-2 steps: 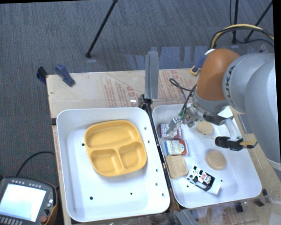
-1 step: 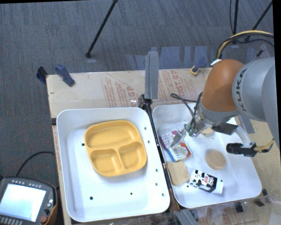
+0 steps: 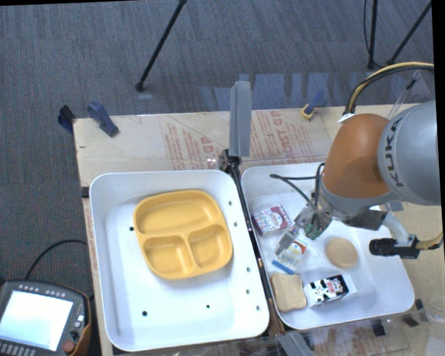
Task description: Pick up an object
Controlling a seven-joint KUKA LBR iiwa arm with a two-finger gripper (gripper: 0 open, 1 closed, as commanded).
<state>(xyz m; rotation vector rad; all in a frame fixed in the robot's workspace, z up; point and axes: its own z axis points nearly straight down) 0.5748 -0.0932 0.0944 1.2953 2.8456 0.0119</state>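
Jaws look spread open, gripper [image 3: 298, 237] hovering low over a small blue-edged packet [image 3: 288, 261] near the right bin's [image 3: 396, 295] left wall. Seems like the approach step; next it needs to drop and close on it.

Two white bins: a left bin [image 3: 107, 254] and a right bin [image 3: 388, 291]. One yellow tray [image 3: 183, 232] with three compartments lies in the left. In the right: one pink packet [image 3: 270, 219], one blue-edged packet [image 3: 288, 258], one tan disc [image 3: 341, 252], one toast slice [image 3: 289, 291], one cow-print carton [image 3: 329, 288]. One arm [image 3: 371, 166].
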